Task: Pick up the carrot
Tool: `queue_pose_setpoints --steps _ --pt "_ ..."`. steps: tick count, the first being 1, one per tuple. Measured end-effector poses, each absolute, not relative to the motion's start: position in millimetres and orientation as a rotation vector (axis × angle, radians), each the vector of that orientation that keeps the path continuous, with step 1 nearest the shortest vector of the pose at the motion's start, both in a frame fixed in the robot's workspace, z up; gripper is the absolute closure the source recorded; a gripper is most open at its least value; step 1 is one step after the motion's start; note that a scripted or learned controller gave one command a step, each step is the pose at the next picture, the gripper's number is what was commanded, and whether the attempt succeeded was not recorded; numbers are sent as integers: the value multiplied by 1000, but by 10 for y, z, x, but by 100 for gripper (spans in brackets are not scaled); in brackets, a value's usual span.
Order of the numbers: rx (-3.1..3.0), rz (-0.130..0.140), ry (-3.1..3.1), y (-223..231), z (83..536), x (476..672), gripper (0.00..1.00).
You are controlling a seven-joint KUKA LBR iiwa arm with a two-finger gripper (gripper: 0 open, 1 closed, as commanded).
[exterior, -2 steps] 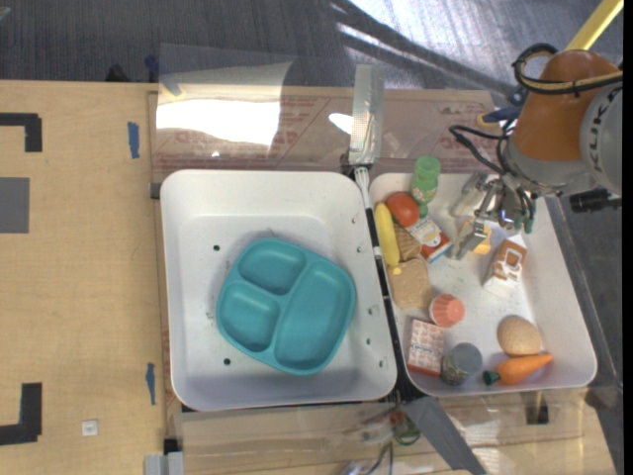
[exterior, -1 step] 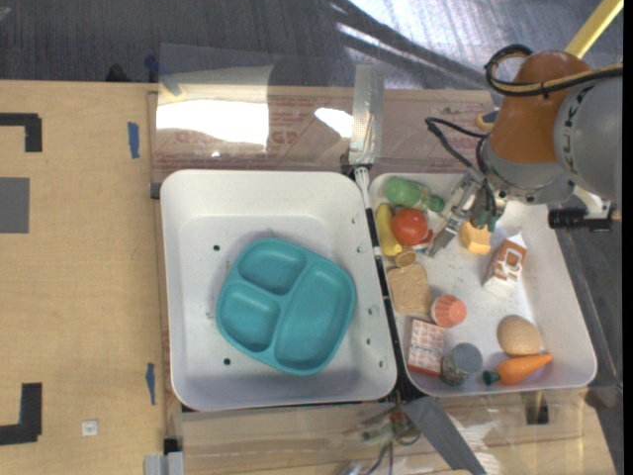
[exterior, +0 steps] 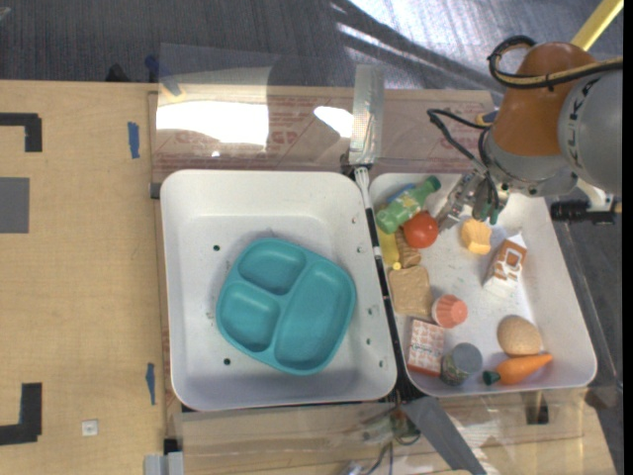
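Observation:
The carrot (exterior: 521,367), orange with a green tip, lies in the front right corner of the right bin (exterior: 569,295), just in front of a tan egg-shaped item (exterior: 519,335). My gripper (exterior: 474,206) hangs over the far part of that bin, well away from the carrot. It is open with nothing between its fingers, beside a red tomato (exterior: 420,230) and a small yellow item (exterior: 477,236).
The right bin also holds a green bottle (exterior: 407,204), a small white carton (exterior: 505,262), a bread slice (exterior: 408,287), a pink cup (exterior: 449,311), a cracker box (exterior: 426,346) and a grey can (exterior: 461,362). A teal divided tray (exterior: 287,305) sits in the left bin (exterior: 188,265).

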State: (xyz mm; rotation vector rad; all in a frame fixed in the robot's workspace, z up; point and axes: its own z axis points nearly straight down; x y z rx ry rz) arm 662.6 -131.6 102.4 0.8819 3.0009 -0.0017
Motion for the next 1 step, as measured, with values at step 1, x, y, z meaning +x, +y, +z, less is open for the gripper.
queue_pose_setpoints --steps 1 --pt "337 -5 3114 -1879 900 5909 100"
